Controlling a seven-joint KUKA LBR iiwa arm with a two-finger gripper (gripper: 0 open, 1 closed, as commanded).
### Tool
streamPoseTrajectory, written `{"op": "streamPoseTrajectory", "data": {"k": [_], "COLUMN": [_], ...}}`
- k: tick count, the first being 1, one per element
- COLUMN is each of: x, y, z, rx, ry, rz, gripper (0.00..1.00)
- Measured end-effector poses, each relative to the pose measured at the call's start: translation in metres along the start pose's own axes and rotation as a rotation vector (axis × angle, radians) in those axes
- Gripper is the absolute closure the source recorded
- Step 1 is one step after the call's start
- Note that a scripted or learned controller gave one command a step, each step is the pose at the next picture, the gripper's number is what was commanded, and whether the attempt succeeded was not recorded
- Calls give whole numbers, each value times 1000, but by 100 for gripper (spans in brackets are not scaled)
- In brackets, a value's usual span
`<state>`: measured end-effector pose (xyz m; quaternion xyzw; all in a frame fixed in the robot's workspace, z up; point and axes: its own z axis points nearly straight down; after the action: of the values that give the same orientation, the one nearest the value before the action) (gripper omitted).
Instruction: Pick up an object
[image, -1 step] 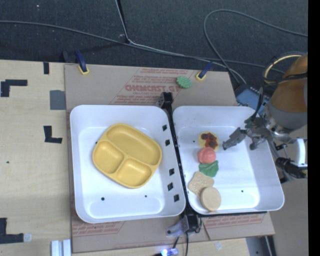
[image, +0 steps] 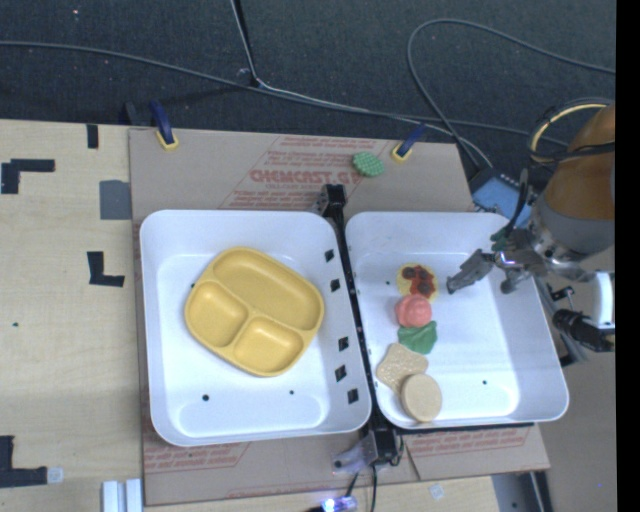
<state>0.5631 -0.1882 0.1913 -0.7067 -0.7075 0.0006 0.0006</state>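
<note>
1. Two white bins sat side by side on the surface (image: 70, 330); nearest the camera, in the right bin (image: 520, 390), lay a round tan cookie (image: 421, 397) touching a pale square cracker (image: 399, 364) just behind it.
2. Farther back in that bin, a green leaf-shaped piece (image: 420, 337) touched a pink round piece (image: 413, 311), and beyond them lay a yellow and dark red item (image: 417, 281).
3. Beside these, the left bin (image: 165, 400) held a yellow divided plate (image: 254, 310), set at a slant.
4. Over the right bin's far right part hung the claw (image: 478, 270), its fingers spread apart with nothing between them, well apart from the food pieces.
5. Farthest off, a small green object (image: 368, 164) rested on the cardboard sheet (image: 270, 175) behind the bins.
</note>
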Motion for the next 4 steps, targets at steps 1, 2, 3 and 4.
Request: {"op": "streamPoseTrajectory", "data": {"k": [1, 2, 3, 4], "x": [4, 10, 10, 10], "y": [-1, -1, 0, 1], "z": [43, 105, 105, 94], "rx": [3, 0, -2, -6], "ry": [0, -1, -1, -2], "rz": [0, -1, 0, -1], "gripper": [0, 0, 0, 100]}}
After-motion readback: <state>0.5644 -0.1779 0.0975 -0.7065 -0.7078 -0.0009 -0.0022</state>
